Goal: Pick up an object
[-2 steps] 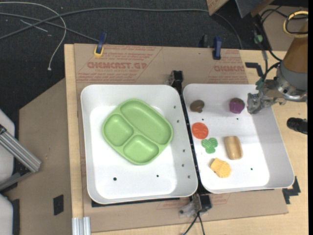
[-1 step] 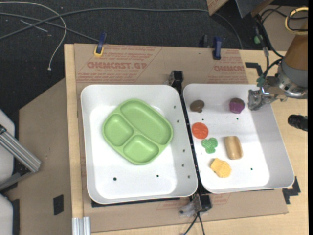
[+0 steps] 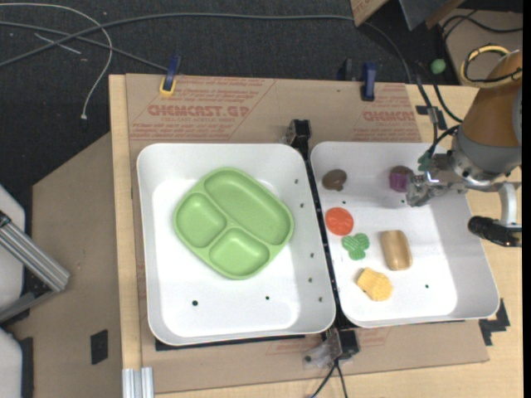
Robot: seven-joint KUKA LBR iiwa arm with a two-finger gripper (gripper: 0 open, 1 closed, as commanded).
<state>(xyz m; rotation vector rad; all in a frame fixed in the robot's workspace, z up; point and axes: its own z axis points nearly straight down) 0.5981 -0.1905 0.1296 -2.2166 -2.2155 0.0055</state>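
Gripper (image 3: 417, 191) hangs touching the purple object (image 3: 399, 177), jaw state impossible to tell, so descending off-centre risks nudging it away.

One fixed camera looks down at a slant from above the bench (image 3: 249, 98), taking in both white bins (image 3: 158, 222).

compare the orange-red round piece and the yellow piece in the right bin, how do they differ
Colour: the orange-red round piece is orange-red; the yellow piece is yellow.
Shape: the orange-red one looks like a flat disc; the yellow one is lumpier and irregular.
Place: the orange-red one lies close to the right bin's left wall, the yellow one nearer its front edge.
Both are small items lying loose in that bin, apart from the gripper.
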